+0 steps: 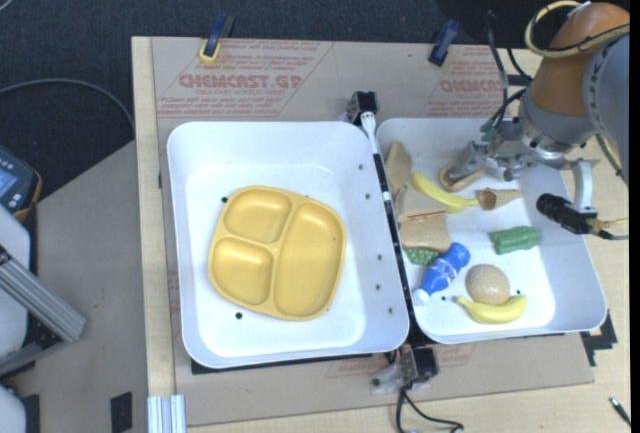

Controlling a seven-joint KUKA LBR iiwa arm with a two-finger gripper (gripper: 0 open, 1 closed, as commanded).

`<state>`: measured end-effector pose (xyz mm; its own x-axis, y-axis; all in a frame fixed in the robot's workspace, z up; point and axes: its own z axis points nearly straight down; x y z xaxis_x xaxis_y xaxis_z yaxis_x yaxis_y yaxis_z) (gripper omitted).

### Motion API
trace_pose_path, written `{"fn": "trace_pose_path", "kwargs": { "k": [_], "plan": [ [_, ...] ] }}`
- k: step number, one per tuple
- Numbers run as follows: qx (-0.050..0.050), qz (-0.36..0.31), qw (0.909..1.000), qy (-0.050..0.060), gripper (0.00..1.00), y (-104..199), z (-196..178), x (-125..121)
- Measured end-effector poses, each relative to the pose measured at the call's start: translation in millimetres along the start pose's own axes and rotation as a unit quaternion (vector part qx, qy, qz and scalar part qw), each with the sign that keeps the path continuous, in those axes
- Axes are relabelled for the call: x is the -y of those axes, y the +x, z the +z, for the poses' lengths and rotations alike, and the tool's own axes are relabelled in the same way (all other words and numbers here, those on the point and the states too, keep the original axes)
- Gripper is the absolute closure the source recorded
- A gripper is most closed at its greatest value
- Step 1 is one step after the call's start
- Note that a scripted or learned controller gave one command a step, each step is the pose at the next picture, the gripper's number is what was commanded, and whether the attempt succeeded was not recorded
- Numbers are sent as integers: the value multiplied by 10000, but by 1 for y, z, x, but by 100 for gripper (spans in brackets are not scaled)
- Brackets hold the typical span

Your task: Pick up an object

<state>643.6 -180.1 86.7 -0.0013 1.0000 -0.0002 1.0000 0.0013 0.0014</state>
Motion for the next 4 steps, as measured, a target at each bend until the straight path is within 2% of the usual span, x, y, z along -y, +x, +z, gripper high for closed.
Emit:
{"fn": "trace_pose_path", "kwargs": {
  "k": [1, 2, 3, 4],
  "plan": [
    [2, -12, 10000, -45, 100, 1, -15, -3],
    [13, 3, 10000, -22, 100, -6, -60, -8],
    [10, -1, 10000, -23, 100, 0, -121, -11],
    [10, 0, 10000, -20, 100, 0, -140, -12]
  ]
}}
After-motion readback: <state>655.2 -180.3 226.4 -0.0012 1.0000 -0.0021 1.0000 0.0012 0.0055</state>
